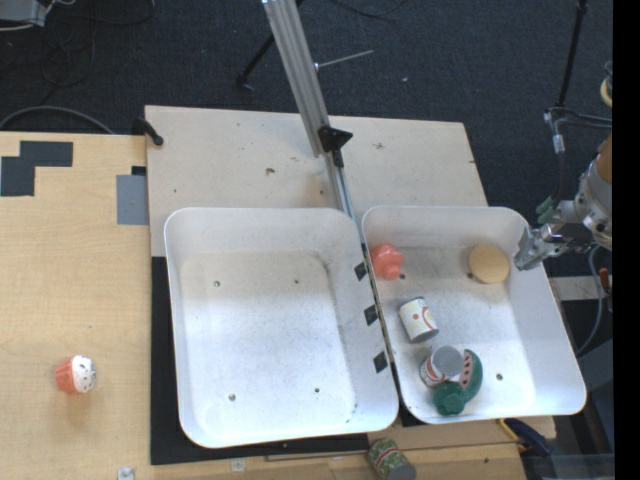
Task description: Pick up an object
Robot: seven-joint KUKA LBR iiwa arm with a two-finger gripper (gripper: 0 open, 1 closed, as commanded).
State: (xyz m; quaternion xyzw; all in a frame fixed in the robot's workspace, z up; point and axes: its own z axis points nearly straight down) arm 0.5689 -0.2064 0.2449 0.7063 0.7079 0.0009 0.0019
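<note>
The tool (pixel 530 249) hangs over the right rim of the right bin (pixel 560 353), close to a tan round disc (pixel 489 263); how far it is open cannot be told, and nothing shows in its grip. The same bin holds an orange-pink lump (pixel 386 261), a small white can (pixel 419 320) and a green cup (pixel 458 381)

2 white bins (pixel 200 230), tan disc (pixel 489 263), green toy (pixel 460 386).
</note>
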